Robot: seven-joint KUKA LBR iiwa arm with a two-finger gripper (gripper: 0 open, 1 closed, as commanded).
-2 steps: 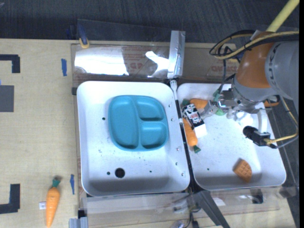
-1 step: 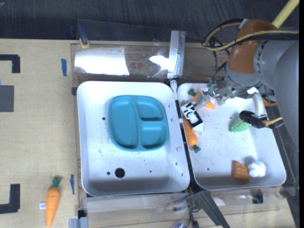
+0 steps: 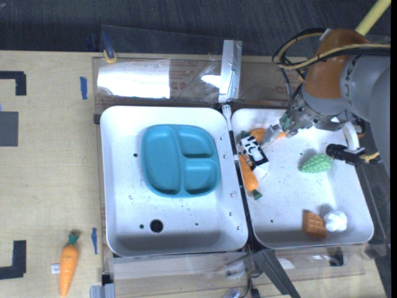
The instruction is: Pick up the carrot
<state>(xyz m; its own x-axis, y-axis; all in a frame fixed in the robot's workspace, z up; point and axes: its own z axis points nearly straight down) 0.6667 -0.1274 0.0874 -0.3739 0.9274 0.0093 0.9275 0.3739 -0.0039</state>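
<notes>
An orange carrot [image 3: 249, 177] with a green stem end lies in the right bin [image 3: 347, 233], along its left wall. My gripper [image 3: 251, 149] is low over the bin's left side, right at the carrot's upper end and touching or nearly touching it. A small orange piece [image 3: 258, 133] shows just above the gripper, and I cannot tell what it is. A second carrot [image 3: 68, 263] lies on the bench outside the bins, at the lower left.
A blue divided plate [image 3: 181, 160] sits in the left bin [image 3: 118, 185], with a small black disc [image 3: 156, 226] near its front. The right bin also holds a green bumpy item [image 3: 316, 164] and a brown-and-white item [image 3: 322, 222].
</notes>
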